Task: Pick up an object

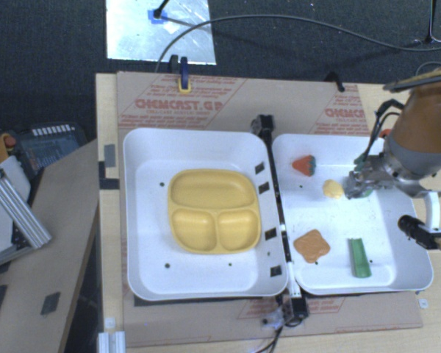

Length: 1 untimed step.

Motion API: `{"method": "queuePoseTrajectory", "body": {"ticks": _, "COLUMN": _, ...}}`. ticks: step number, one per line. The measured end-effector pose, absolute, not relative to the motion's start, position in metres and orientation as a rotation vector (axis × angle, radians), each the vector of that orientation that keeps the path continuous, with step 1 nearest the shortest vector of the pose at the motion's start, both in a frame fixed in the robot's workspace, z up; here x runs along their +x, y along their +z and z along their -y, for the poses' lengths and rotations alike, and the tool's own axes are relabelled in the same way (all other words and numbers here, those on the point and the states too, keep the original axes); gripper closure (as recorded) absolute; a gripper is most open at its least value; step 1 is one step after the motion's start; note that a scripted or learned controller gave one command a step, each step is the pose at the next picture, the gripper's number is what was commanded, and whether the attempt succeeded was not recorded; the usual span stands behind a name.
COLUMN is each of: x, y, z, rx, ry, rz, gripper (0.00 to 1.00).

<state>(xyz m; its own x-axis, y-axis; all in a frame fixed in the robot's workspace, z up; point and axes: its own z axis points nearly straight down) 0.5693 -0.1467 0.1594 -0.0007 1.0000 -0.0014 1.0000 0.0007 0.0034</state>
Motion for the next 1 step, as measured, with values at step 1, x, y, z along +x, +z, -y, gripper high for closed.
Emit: {"method": "queuePoseTrajectory", "body": {"ticks": 1, "x": 0.5683, "y": 0.2046, "z": 0.1530, "rx": 2.219, "ry": 0.004, "rz": -2.217, "gripper": 1.00}}
